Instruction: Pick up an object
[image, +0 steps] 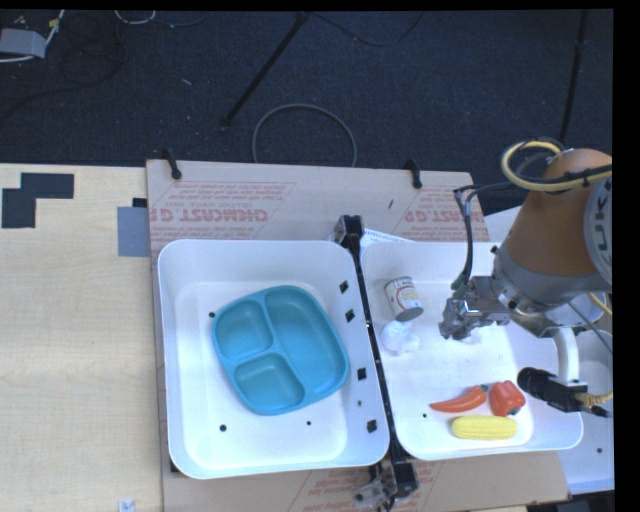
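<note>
Camera view has the tool (462, 322) hanging low over the right bin (440, 275), near its middle and toward the arm's side; whether its fingers are apart or together I cannot tell, since they read as one dark metallic cluster, and nothing is visibly between them. Nearest to it, toward the divider between the bins, a small can (403, 297) lies on its side, its long axis running roughly from the bin's far wall toward the near edge. Just below the can sits a pale crumpled lump (399, 339), hard to identify. Further off, toward the bin's near edge, a red pepper (460, 401), an orange-red piece (507, 397) and a yellow corn cob (484, 428) cluster together, cob lengthwise along that edge. The left bin (190, 300) holds a blue plate (279, 347). Judging by closeness, the can is the likeliest target: a short shift leftward in the view.
</note>
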